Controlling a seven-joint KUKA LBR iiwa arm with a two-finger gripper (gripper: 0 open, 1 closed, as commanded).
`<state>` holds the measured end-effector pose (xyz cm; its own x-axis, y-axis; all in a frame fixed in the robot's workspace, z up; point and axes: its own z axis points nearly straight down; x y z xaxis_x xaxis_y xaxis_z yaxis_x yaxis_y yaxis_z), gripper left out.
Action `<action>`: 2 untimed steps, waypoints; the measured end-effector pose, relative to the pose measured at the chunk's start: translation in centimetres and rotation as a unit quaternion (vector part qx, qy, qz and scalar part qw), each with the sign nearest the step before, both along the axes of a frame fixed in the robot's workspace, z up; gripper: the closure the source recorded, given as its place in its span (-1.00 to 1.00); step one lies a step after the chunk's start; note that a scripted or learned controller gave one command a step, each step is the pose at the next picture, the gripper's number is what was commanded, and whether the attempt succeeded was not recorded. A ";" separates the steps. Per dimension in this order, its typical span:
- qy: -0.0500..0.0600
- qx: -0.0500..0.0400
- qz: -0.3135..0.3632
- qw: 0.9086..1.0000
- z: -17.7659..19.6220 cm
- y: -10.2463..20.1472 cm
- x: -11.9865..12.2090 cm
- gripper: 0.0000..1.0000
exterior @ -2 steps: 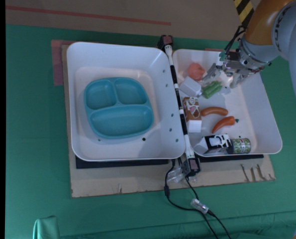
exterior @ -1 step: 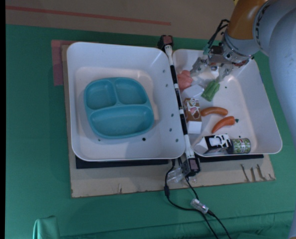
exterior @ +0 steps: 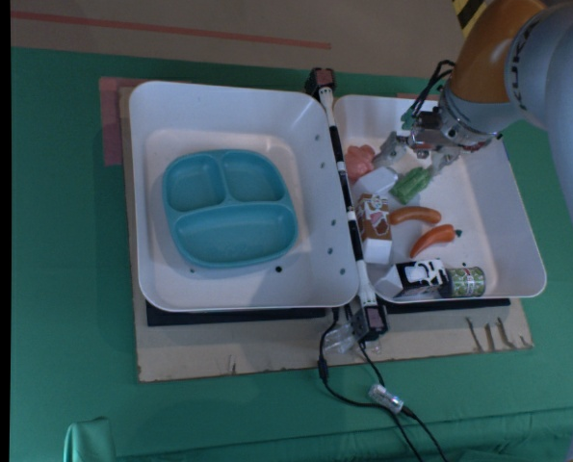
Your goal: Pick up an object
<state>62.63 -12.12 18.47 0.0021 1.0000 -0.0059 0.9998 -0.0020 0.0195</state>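
Note:
My gripper (exterior: 419, 156) hangs over the back of the right bin (exterior: 503, 210), its fingers spread open and nothing between them. Just below it lies a green vegetable toy (exterior: 411, 183), beside a white block (exterior: 377, 179). A pink-orange toy (exterior: 360, 157) sits to the left, against the bin's wall. Nearer the front lie a brown sausage (exterior: 414, 215), an orange carrot (exterior: 432, 240), a brown carton (exterior: 373, 218), a small white box (exterior: 376, 251), a cow-print carton (exterior: 419, 275) and a green-labelled can (exterior: 466, 281).
The left bin (exterior: 170, 109) holds a blue divided plate (exterior: 230, 208). A divider rail (exterior: 346, 191) runs between the bins. Cables (exterior: 363, 373) trail from the front edge over the green mat. The arm (exterior: 517, 56) comes in from the upper right.

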 end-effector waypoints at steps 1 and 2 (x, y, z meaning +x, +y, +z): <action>-0.002 -0.001 -0.001 1.000 0.0 1.4 -5.8 -1.00; -0.003 -0.001 -0.002 1.000 0.9 1.3 -5.6 1.00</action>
<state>57.02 -10.86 19.42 0.0065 0.9999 -0.0086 0.9997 -0.0063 0.0250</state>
